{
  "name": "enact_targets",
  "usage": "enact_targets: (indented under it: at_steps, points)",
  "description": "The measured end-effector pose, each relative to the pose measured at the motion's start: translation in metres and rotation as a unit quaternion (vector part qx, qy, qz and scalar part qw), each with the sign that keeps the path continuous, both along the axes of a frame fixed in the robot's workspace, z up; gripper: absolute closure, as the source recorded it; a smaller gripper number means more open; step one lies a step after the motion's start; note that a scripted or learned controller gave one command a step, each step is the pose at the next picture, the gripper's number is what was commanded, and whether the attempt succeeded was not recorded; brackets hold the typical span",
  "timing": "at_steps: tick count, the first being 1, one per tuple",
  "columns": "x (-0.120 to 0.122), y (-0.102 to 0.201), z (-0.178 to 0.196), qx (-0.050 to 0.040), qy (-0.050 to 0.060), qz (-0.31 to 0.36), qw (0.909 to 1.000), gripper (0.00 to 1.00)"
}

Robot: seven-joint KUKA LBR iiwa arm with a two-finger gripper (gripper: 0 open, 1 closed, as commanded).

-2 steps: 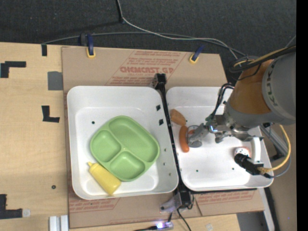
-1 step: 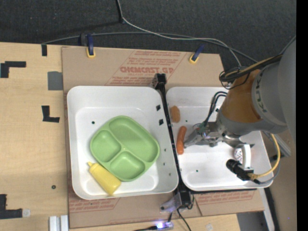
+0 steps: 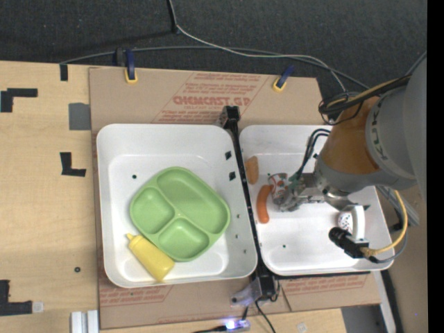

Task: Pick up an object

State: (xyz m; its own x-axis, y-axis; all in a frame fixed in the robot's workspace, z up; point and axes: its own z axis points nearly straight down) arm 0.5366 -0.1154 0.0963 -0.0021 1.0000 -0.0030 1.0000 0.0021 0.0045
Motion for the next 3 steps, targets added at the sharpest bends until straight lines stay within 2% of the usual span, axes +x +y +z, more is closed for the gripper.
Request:
enact_targets:
  at_steps: [2, 3]
  points:
    - [-0.004, 0.01, 0.091, 0.0015, 0.001, 0.0, 1.0, 1.0]
    - [-0.013, 0.013, 0.143, 0.0013, 0.0, 0.0, 1.0, 1.0]
